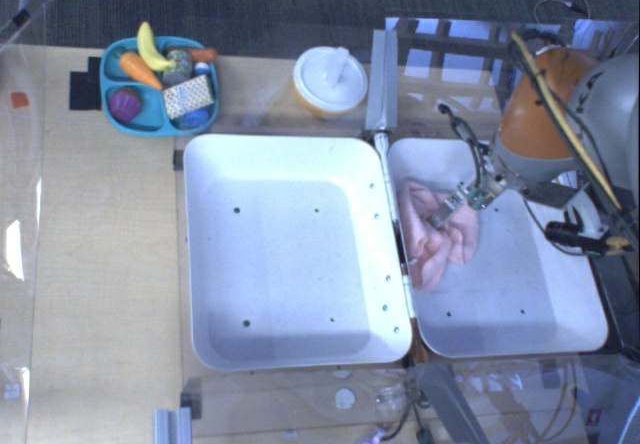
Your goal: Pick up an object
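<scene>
Hovered with end effector, finger state impossible to tell, over crumpled pink cloth in right white plastic bin; risked snagging merely a loose fold and dropping it.

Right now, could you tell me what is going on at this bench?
The grey arm reaches in from the right, and its end effector is down on a pink cloth crumpled at the left side of the right bin. Whether it has gripped the cloth is unclear. The left bin sits alongside.

Blue toy-food tray beside a white lidded cup.
</scene>
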`<control>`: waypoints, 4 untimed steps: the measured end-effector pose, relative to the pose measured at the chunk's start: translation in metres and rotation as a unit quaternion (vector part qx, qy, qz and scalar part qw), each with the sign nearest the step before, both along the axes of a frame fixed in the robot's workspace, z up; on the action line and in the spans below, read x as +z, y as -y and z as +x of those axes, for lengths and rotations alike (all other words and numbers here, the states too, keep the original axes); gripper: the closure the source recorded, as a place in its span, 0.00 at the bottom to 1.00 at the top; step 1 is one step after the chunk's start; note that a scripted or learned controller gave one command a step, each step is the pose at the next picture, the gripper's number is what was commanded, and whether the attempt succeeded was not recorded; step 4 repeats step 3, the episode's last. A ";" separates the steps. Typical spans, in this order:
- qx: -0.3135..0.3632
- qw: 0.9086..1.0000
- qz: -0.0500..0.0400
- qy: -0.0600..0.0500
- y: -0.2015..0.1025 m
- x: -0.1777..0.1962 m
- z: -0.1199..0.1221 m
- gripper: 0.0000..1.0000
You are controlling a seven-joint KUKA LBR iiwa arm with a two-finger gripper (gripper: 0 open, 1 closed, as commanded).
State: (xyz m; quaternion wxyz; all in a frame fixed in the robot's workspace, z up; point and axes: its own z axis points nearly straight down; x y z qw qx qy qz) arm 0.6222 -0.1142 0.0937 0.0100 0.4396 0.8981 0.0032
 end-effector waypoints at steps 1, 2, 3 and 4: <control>0.001 1.000 0.001 0.002 -0.002 0.012 0.002 1.00; 0.061 0.998 -0.002 0.000 -0.005 0.001 0.005 1.00; -0.103 0.995 0.002 -0.007 -0.053 0.093 0.042 1.00; -0.103 0.995 0.002 -0.007 -0.053 0.093 0.042 1.00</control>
